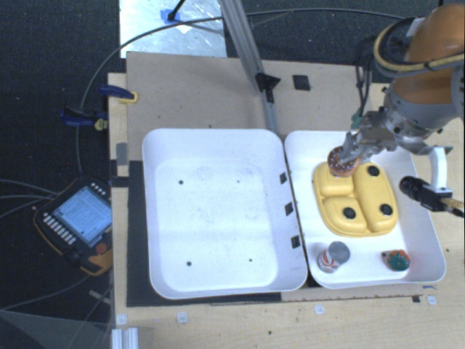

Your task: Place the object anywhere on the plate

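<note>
The arm reaches in from the right over the right bin (pixel 425 257). Its gripper (pixel 347 153) hangs above the far left corner of the yellow plate (pixel 356 198), a sectioned tray with dark dots lying in the middle of that bin. A small round brownish object (pixel 340 163) sits right at the gripper's tip, over the plate's far left section; I cannot tell how far open the gripper is or whether it grips the object. Near the bin's near edge lie a grey and red cup-like item (pixel 333 256) and a small green and orange toy (pixel 396 260). The left bin (pixel 156 195) lies beside it
</note>
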{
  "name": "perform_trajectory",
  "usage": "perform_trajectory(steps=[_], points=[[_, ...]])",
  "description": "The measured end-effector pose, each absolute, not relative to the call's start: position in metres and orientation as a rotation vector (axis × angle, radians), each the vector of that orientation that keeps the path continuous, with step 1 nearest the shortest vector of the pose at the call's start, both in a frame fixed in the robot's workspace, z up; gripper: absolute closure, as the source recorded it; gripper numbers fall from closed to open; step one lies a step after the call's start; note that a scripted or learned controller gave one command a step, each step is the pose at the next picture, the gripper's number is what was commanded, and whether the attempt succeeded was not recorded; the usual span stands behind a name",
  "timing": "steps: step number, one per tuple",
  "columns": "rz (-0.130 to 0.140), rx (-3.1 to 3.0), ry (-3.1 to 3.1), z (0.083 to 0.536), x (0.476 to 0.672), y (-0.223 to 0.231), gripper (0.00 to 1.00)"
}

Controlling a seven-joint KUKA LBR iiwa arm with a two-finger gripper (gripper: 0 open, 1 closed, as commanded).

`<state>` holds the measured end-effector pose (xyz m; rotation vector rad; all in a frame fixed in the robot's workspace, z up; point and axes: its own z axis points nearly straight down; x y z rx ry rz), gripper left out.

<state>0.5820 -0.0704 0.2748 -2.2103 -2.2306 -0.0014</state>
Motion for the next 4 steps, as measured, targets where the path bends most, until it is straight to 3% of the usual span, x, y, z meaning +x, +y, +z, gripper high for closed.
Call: perform_trajectory(steps=[1,4], points=[[0.0,-2.209,-2.23,0.264,0.559,-0.017,1.0],[0.0,-2.208,-2.23,0.225,0.527,0.148,1.0]])
